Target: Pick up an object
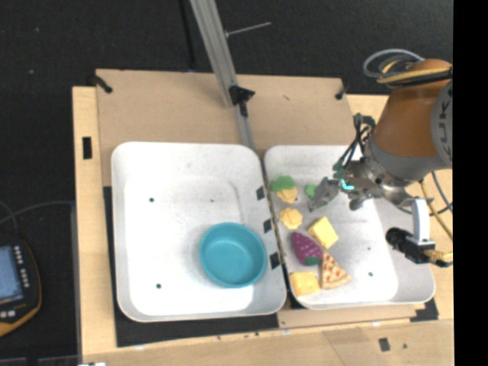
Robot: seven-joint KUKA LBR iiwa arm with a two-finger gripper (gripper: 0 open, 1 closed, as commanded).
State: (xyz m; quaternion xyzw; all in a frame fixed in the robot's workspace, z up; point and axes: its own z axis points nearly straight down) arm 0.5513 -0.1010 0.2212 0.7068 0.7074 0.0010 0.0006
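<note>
Several toy foods lie in the left half of the right bin: a green and yellow piece, a round yellow piece, a yellow cheese wedge, purple grapes, a pizza slice and a yellow block. My gripper hangs low over that bin, just right of the green and yellow piece and above the cheese wedge. A small green bit shows at its left tip; whether it is held is unclear.
A blue bowl sits in the left bin near its front right corner. A slanted metal pole rises behind the bins. Cables and a black fitting hang over the right bin's right side.
</note>
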